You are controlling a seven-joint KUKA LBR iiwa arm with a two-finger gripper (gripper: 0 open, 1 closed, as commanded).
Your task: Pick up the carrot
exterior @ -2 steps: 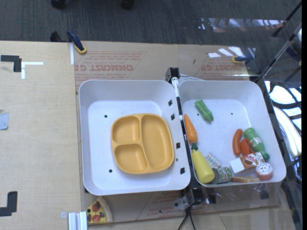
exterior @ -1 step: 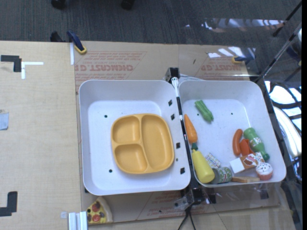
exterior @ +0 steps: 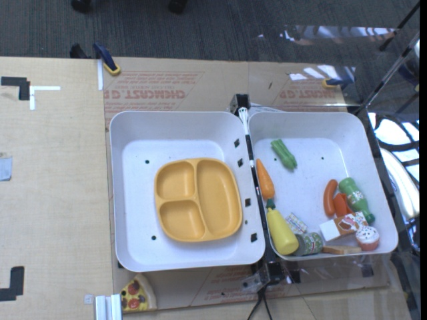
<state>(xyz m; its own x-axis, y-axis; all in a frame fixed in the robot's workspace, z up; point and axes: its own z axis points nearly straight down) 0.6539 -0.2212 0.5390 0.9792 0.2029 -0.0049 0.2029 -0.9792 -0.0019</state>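
The carrot (exterior: pixel 265 181) is lying at 9 o'clock in the right bin (exterior: pixel 353 129), hugging the left wall, with one yellow bottle (exterior: pixel 281 232) just at its 6. One green pickle (exterior: pixel 283 154) is sitting at its 1. The toy pile at 4 is blurring together, hard to count. One yellow divided plate (exterior: pixel 197 199) is sitting in the left bin (exterior: pixel 127 179). Can't tell the pincer's state.

At three o'clock, hard against the frame's edge, sits a pale grey rounded shape (exterior: pixel 399 179), glossy, with a dark outline along its curve. Whether it belongs to the arm cannot be told.
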